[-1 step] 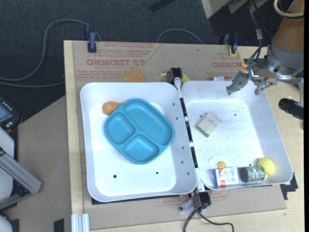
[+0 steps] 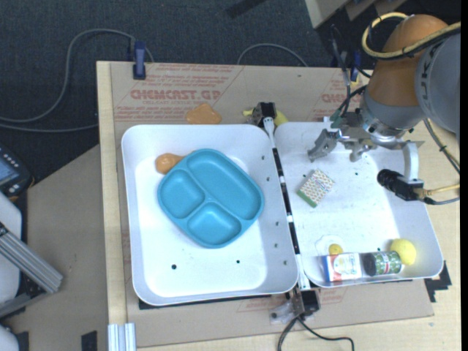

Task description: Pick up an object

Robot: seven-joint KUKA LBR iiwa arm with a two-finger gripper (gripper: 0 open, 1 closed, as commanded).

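1. In the right bin [image 2: 409, 218], toward its far side, your gripper [image 2: 338, 143] hangs with its fingers spread apart and nothing between them; one finger [image 2: 319, 146] reaches out to the view's left, the other sits nearer the wrist.
2. Your closest candidate is the small checkered packet [image 2: 316, 187], lying flat on the bin floor just beside the divider between the bins; it sits below the gripper in the view and slightly to its left, near but apart from the fingertips.
3. Read its long axis as a diagonal, running from lower left to upper right in the view, with its greenish edge along the lower-left side; I judge you would want the fingers closing across the short side, so the wrist may need turning.
4. Along the near edge of the same bin lies a bottle [image 2: 362, 265] on its side, long axis roughly left to right, dark cap end pointing toward a yellow ball [image 2: 404, 251] that touches or nearly touches it; both are well apart from the gripper.
5. The left bin [image 2: 146, 218] holds a blue divided tray [image 2: 210, 197] and an orange piece [image 2: 167, 162] at its far-left rim, farther from your arm than the packet
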